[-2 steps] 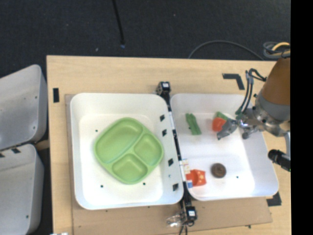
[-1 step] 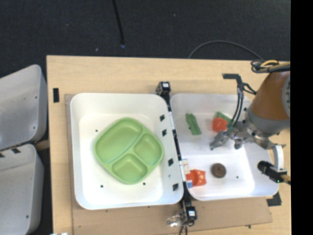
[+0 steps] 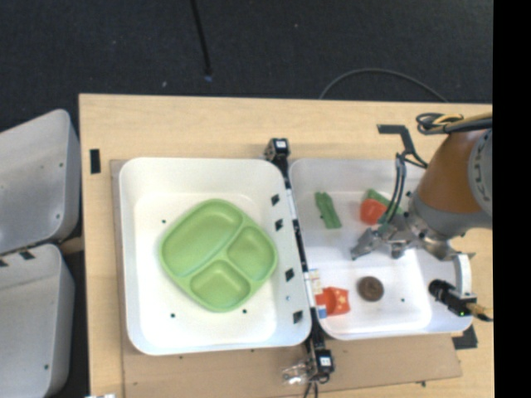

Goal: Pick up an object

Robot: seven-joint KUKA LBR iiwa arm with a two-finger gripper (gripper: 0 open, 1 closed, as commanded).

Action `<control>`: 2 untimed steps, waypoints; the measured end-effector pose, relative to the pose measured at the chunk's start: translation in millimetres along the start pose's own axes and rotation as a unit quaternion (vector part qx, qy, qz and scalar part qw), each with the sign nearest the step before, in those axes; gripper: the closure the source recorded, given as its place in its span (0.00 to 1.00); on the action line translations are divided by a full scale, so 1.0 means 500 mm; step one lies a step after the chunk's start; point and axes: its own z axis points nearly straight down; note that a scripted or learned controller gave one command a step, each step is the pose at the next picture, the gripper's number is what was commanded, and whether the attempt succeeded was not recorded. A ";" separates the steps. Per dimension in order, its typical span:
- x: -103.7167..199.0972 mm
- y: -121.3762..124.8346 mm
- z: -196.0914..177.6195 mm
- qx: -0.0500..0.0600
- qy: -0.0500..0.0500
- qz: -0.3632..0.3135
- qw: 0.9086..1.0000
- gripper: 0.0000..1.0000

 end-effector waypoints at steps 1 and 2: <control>-0.002 0.002 -0.025 -0.002 0.000 0.003 1.000 1.00; -0.024 -0.003 -0.137 -0.004 -0.001 0.001 1.000 1.00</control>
